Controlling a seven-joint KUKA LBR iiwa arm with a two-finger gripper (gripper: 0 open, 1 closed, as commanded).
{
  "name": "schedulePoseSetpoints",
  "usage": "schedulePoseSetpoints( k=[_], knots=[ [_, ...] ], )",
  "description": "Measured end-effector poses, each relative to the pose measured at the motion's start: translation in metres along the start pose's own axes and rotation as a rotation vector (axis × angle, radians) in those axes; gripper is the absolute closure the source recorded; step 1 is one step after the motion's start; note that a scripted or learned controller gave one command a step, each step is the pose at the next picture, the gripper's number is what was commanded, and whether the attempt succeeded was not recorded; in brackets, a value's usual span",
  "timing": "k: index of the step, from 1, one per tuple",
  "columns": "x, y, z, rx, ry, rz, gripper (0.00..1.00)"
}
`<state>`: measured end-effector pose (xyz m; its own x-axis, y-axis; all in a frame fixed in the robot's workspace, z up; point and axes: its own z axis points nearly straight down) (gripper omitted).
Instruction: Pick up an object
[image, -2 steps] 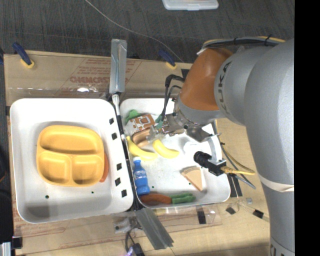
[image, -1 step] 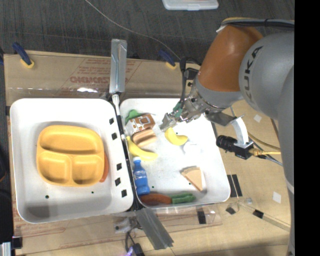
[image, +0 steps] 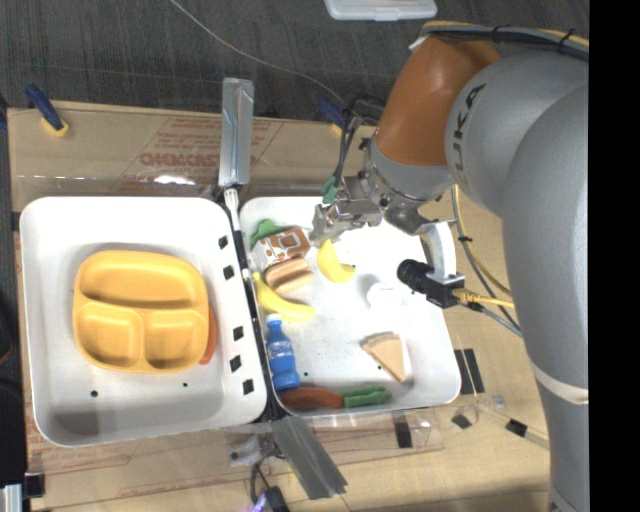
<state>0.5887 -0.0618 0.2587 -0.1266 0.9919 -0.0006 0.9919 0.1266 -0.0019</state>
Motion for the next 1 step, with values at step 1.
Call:
schedulePoseSetpoints(
  k=[1],
  knots=[
    [-0.0079, 0.0134, -0.0541, -0.003, 0.000, 0.050, 1.00]
  ],
)
